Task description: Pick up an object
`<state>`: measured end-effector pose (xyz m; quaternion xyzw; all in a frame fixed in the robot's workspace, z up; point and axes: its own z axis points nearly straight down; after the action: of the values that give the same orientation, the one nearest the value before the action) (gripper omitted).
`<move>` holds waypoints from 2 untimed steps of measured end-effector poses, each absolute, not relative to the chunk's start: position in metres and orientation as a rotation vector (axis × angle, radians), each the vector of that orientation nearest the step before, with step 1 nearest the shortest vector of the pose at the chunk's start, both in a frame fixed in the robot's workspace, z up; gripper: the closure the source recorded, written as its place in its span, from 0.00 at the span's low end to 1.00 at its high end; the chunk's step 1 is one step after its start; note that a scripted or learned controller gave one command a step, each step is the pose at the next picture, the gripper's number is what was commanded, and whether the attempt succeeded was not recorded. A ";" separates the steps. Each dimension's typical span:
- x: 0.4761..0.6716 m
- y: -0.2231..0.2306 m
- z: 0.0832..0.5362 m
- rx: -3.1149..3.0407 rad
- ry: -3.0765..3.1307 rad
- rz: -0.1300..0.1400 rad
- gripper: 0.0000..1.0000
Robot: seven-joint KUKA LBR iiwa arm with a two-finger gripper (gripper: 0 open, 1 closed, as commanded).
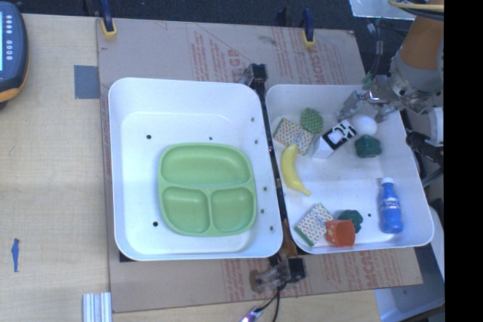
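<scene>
Gripper (pixel 367 103): seen at the far right of the right bin, low over its far edge; whether it is spread or pressed together cannot be told, and nothing is seen held in it.
Arm (pixel 419 49): grey with an orange band, reaching in from the right.
Right bin (pixel 417 185): white and shallow, set on the counter just right of the left bin.
White ball (pixel 364 124): lying just near of the gripper, beside a dark green object (pixel 368 147).
Black-and-white block (pixel 338 136): placed left of the ball, tilted.
Green patterned piece (pixel 311 119): found at the far left of the right bin, next to a checked pad (pixel 291 133).
Banana (pixel 291 170): laid lengthwise along the left wall of the right bin.
Blue bottle (pixel 389 206): lying on its side near the right wall.
Orange-red block (pixel 340 233): set at the near edge, touching a second checked pad (pixel 313 223).
Left bin (pixel 128 162): a green divided tray (pixel 207 188) is held in it, flat on the floor.
Counter (pixel 53 185): light wood, with brown cardboard under both bins.
</scene>
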<state>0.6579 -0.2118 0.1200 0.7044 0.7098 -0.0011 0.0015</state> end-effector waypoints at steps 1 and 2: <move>0.507 -0.212 0.110 2.232 2.231 -0.013 0.00; 0.562 -0.168 0.091 2.210 2.234 0.000 0.00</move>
<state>0.5616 -0.1681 0.0910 0.7033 0.7109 -0.0001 -0.0002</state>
